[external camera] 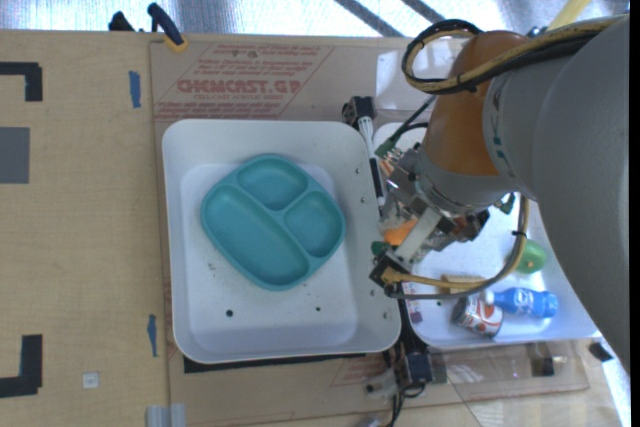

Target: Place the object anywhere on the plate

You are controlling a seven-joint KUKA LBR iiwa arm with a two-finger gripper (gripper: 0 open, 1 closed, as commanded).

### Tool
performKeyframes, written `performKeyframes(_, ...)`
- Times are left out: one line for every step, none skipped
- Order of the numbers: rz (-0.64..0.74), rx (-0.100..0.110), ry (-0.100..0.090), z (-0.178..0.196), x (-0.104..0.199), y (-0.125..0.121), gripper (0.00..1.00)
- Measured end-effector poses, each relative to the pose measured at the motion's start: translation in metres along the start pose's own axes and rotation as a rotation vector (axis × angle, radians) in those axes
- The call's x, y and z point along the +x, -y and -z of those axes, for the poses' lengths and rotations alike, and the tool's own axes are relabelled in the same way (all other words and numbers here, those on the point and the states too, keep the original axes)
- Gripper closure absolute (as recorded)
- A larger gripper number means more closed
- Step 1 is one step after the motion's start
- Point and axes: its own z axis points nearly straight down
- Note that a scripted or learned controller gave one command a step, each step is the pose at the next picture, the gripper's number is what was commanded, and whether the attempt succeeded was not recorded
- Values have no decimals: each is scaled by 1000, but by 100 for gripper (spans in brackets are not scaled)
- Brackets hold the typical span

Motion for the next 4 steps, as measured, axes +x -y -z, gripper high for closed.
performKeyframes(-1,-1,1,0,-1,-1,0)
performKeyframes(3,0,2,10,0,-1,100)
performKeyframes(-86,-5,-3,18,74,31,100)
performKeyframes(-209,-7,-3,10,126,80,100)
